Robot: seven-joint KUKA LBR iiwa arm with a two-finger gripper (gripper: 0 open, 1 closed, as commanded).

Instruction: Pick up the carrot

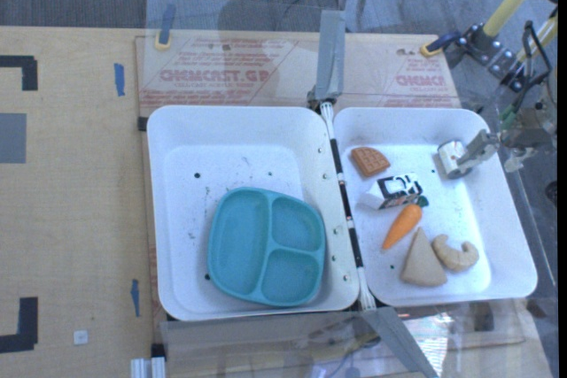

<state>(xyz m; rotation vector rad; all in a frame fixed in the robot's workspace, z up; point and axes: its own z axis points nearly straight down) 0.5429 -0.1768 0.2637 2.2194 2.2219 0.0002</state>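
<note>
1. Orange tapered carrot [401, 226] with a green top lies near the middle of the right white bin [509, 226], touching nothing but the bin floor, just below a small black-and-white piece [398, 188].
2. Grey metal hand [454, 160] hovers near that bin's far right corner; whether it is apart or together cannot be told.
3. Teal divided plate [266, 247] sits in the left bin [177, 146].

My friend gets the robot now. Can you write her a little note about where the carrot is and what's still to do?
Gripper: over the right bin's upper right part, holding nothing. I cannot tell if it is open or shut.
Carrot: lying in the right bin near the middle, green top pointing up-right, next to a small black and white thing.
Close by: a wedge, a curled piece and a brown piece.
Left bin: a teal divided plate.
Done: nothing yet.
Left: reach the carrot, grab it, lift it.
</note>
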